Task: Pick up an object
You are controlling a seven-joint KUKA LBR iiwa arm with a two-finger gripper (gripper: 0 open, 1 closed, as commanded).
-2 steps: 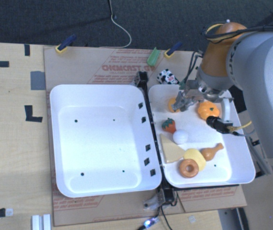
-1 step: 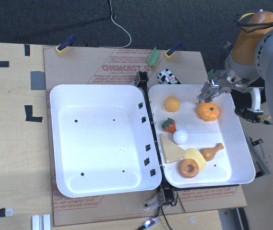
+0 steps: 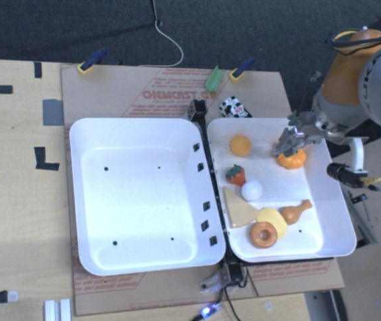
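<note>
Wooden worktop (image 3: 16, 179) carries a brown cardboard sheet (image 3: 170, 95) on which two shallow white plastic bins sit side by side. The left white bin (image 3: 83, 139) is the larger-looking one, and the right white bin (image 3: 334, 236) holds all the small items. The grey arm with the orange band (image 3: 354, 72) reaches in from the right, and its hand (image 3: 289, 142) hangs low at the far right corner of the right bin, directly over and touching a small orange fruit-shaped toy (image 3: 292, 159); whether the fingers are spread or closed on it cannot be told from this slant. Along the bin's left side lies a pale yellow cheese wedge (image 3: 238, 208), with a brown ring doughnut (image 3: 264, 235) at the near edge against a yellow round piece (image 3: 274, 219) and a tan drumstick (image 3: 296, 211) beside that. Farther back sit an orange ball (image 3: 241, 145), a red strawberry-like toy (image 3: 236, 174) and a white ball (image 3: 251, 192).
</note>
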